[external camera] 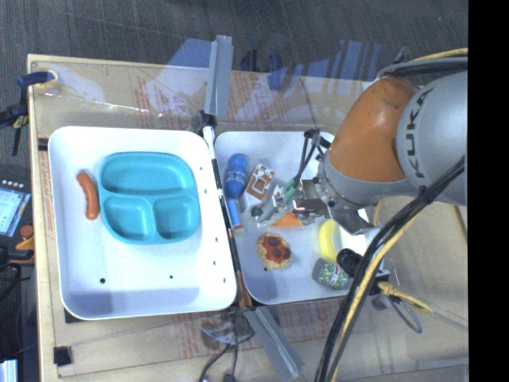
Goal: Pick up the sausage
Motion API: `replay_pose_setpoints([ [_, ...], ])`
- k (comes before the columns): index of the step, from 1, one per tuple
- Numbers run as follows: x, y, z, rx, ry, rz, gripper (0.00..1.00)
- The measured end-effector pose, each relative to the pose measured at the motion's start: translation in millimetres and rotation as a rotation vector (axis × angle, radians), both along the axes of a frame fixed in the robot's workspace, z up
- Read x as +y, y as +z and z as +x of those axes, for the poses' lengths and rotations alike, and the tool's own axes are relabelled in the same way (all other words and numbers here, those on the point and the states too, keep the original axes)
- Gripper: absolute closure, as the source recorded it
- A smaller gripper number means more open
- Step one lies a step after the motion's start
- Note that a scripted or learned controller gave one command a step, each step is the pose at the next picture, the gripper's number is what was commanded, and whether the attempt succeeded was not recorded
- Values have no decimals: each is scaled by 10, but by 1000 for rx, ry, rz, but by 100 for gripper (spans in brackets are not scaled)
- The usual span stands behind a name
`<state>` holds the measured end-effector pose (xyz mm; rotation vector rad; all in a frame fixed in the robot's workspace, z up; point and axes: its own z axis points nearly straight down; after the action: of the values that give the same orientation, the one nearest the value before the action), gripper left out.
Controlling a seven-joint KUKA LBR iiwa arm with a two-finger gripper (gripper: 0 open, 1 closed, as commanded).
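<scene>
The sausage point(89, 195) is orange-red and lies lengthwise on the floor of the left bin point(135, 293), between the bin's left wall and a blue compartment tray point(151, 195). My gripper point(280, 204) hangs low over the middle of the right bin point(262, 293), among small items and far to the right of the sausage. The grey and orange arm covers the right part of that bin. Nothing touches the sausage.
In the right bin lie a blue bottle point(235, 173), a brown-and-white snack piece point(259, 181), a small pizza point(274, 250), an orange wedge point(288, 222), a yellow item point(329, 239) and a green can point(329, 274). Cables point(374, 293) trail over the bench at the right.
</scene>
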<state>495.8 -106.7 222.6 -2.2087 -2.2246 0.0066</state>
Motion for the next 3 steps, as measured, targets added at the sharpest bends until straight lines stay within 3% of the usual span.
replay_pose_setpoints([
  [1,-42,-1120,29,-3,-25,-3,0],
  [2,-38,-1034,19,2,-21,-2,100],
  [3,-37,-1034,20,2,-20,-2,0],
])
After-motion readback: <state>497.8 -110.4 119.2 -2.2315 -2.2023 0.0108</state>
